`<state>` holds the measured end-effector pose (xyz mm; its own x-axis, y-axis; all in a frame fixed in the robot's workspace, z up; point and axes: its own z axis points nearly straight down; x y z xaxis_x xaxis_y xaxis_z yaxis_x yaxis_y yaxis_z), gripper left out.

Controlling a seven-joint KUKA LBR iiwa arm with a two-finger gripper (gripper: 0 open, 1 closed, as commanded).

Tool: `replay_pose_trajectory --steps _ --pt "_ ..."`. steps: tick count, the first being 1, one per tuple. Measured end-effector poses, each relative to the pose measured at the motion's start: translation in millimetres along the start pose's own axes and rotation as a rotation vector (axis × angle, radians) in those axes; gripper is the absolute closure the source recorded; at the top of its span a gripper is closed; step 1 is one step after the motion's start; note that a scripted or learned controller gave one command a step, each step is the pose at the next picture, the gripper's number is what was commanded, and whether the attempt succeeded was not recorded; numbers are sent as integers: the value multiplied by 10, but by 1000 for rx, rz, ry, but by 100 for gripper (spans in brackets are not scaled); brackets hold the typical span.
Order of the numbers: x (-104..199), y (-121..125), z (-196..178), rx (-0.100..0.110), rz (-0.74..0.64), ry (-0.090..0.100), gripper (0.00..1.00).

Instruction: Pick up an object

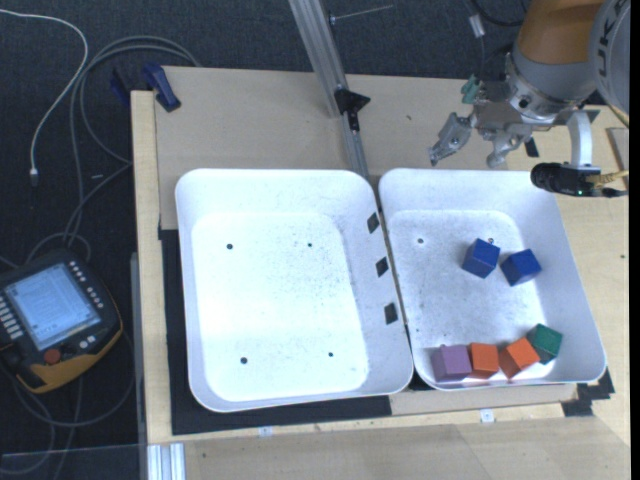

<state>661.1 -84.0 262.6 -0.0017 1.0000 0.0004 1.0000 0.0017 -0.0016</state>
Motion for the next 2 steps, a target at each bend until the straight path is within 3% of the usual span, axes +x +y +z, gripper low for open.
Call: replay_pose_trajectory --steps 1,2 --pt "98 -484 149 4 2 1 0" --pt "-495 -770 992 9 7 0 0"
